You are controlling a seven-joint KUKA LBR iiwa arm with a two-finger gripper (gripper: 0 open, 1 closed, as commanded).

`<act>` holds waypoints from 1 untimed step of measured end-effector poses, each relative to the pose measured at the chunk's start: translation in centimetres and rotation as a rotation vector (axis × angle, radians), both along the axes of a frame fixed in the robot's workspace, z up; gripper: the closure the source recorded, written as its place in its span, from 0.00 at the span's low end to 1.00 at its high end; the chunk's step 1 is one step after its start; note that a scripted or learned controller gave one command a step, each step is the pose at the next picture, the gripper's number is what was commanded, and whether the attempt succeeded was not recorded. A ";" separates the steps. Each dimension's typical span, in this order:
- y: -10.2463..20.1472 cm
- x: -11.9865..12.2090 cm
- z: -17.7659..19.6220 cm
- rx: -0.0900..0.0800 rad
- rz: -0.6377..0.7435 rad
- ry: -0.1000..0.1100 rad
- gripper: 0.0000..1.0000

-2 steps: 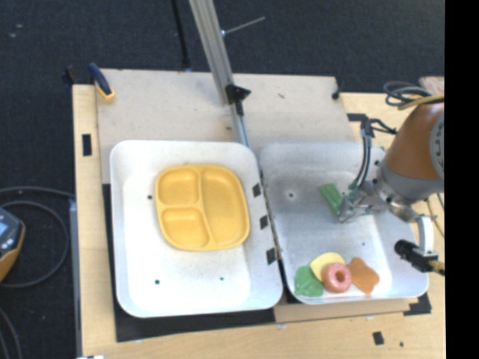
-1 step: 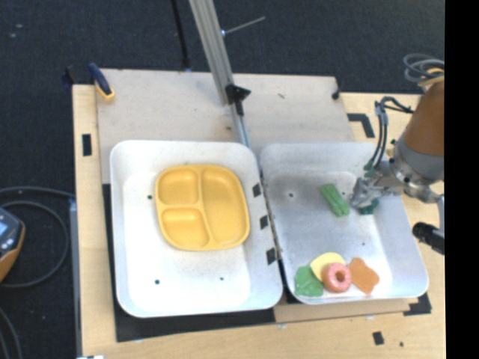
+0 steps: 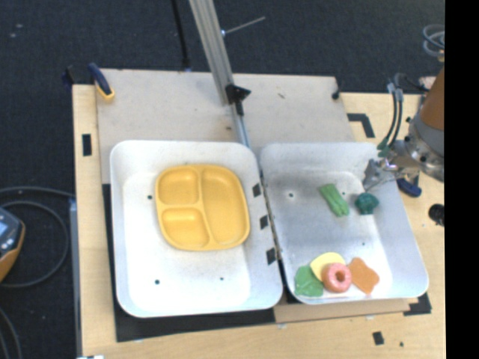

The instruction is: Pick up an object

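Gripper (image 3: pixel 376 172) over right bin's (image 3: pixel 299 163) far right edge, grasping nothing.
Finger spread: cannot tell. Dark green toy (image 3: pixel 367 203) just below it; green block (image 3: pixel 334 200) to its left. Yellow divided plate (image 3: pixel 203 206) in left bin (image 3: pixel 135 275).

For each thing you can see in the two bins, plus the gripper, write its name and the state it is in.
yellow divided plate: flat in the left bin, compartments bare.
green block: lying loose in the right bin.
teal piece: on the bin floor, just below the gripper.
pink ring: leaning on the yellow disc.
orange piece: lying flat, near corner.
green lump: beside the ring.
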State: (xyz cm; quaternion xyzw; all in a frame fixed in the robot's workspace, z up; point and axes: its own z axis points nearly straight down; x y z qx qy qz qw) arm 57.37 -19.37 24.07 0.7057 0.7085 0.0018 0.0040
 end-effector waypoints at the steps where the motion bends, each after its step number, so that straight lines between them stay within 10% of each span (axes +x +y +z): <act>1: -0.1 0.1 -0.2 0.001 0.001 0.005 1.00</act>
